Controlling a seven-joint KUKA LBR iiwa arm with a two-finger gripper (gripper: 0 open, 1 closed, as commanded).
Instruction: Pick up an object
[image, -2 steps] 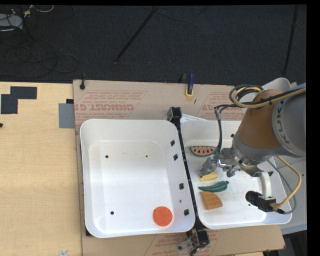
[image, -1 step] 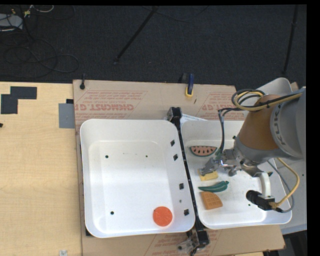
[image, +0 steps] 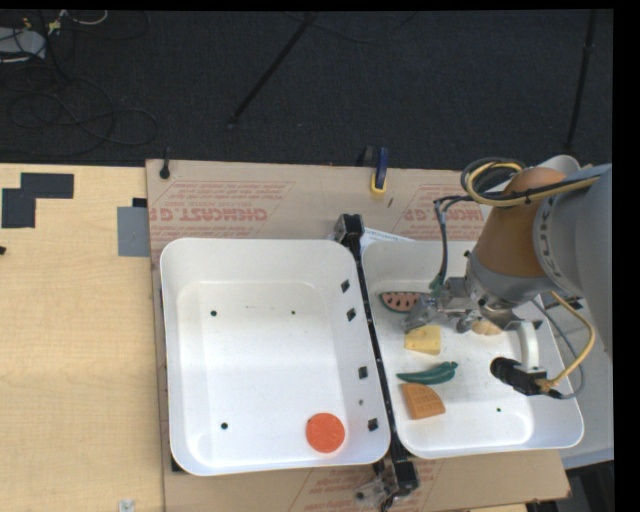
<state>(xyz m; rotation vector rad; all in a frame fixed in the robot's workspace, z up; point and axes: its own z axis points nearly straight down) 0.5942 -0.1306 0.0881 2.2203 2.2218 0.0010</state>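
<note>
Gripper (image: 428, 318) low in right bin (image: 560, 432) over cheese (image: 423, 341) and melon slice (image: 401, 300), finger state indiscernible; crowding risks nudging cheese aside, closing on nothing.

Robotics lab: 2 white bins (image: 180, 300), floor cables (image: 60, 110).
</note>
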